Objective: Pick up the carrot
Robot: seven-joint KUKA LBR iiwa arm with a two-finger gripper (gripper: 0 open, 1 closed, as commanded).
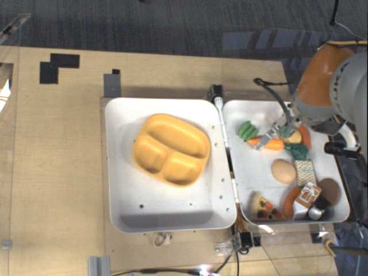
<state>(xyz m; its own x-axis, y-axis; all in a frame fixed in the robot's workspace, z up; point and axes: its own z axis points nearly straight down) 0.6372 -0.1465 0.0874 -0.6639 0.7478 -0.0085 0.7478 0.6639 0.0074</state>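
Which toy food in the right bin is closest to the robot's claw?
The orange carrot. It lies right at the gripper, while the beige egg sits farther down.

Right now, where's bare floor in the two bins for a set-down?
Left bin: bare strip along its near edge, below the yellow tray. Right bin: a bare patch left of the egg, below the carrot. Crowded along its right side and near corner, and by the pincer.
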